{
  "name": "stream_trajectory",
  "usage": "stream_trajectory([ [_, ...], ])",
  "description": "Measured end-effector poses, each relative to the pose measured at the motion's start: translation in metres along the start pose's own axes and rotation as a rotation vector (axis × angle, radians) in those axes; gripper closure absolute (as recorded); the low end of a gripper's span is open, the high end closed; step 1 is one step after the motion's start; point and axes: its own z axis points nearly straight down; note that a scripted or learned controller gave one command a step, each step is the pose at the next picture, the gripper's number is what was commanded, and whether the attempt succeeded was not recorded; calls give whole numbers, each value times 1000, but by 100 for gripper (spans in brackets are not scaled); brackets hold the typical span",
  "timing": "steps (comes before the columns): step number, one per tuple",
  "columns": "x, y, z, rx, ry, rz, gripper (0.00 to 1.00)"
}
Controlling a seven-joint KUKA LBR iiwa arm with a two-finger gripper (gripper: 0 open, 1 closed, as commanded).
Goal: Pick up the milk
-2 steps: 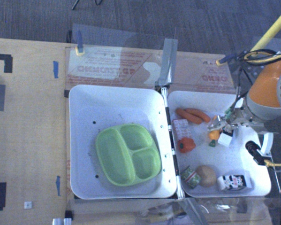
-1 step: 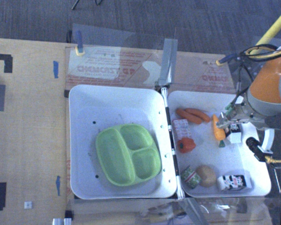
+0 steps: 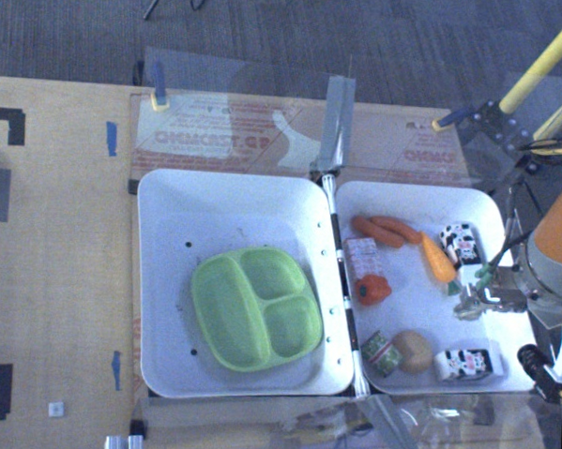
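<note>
Two milk cartons lie in the right bin (image 3: 409,202): one milk carton (image 3: 460,243) near the far right corner, just beside a carrot (image 3: 438,258), and a second milk carton (image 3: 466,363) near the front right corner, beside a potato (image 3: 412,349). The end effector (image 3: 471,300) hovers over the bin's right side between the two cartons; whether it is open or gripping anything cannot be told. The left bin (image 3: 169,213) holds a green divided plate (image 3: 256,307).
</note>
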Motion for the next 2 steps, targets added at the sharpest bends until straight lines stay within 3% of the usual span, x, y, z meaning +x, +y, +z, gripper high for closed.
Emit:
stream_trajectory([
  [1,101,71,-40,-3,-1,-50,100],
  [2,55,112,-37,-3,-3,33,100],
])
